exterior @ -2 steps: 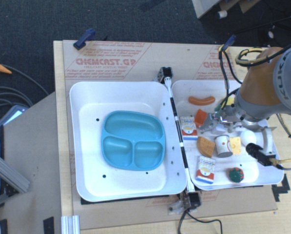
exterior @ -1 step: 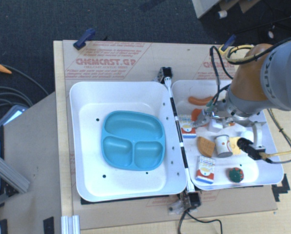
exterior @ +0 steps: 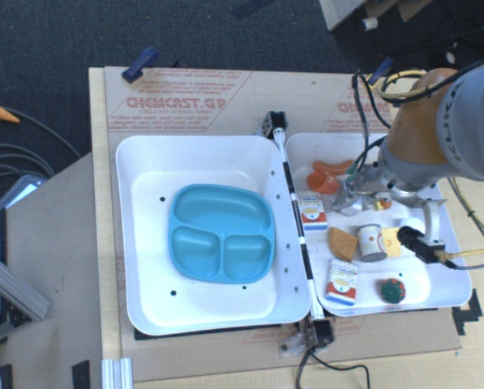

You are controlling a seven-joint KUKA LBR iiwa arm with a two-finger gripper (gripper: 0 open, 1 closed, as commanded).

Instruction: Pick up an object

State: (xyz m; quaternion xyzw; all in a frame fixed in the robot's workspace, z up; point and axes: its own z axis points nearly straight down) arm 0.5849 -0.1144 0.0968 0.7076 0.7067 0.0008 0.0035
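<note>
My gripper is down inside the right bin, in its upper middle part. It hangs just right of an orange-red toy piece and above a silver can lying on its side. Around them lie a small white carton, a brown bread-like piece, a yellow piece, a second carton and a green and red ball. I see nothing clearly held by the gripper.
The left bin holds a blue divided plate. A black divider rail runs between the bins. The grey arm with its orange band comes in from the right over the right bin, with cables looping near it.
</note>
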